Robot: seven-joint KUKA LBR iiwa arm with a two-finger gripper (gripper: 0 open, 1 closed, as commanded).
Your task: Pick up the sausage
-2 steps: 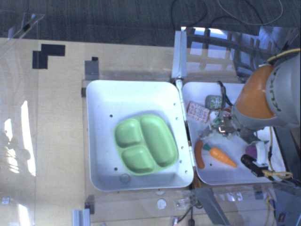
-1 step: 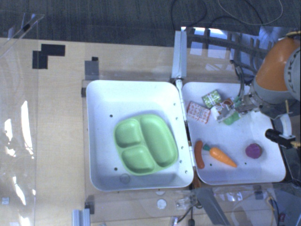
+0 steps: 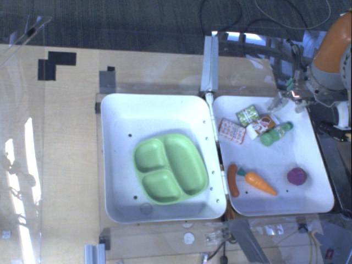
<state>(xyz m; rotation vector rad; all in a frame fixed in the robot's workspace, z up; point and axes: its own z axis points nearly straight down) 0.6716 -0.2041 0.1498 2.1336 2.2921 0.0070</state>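
The sausage (image 3: 233, 180) is lying just left of the carrot (image 3: 260, 183): light, firm, probably slippery, best pinched across its middle. I cannot tell the hand's (image 3: 286, 99) state.

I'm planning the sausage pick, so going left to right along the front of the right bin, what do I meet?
Sausage against the bin's left wall → carrot, right beside it → purple ball-like item, set apart nearer the right wall. The packets and green bottle lie farther back.
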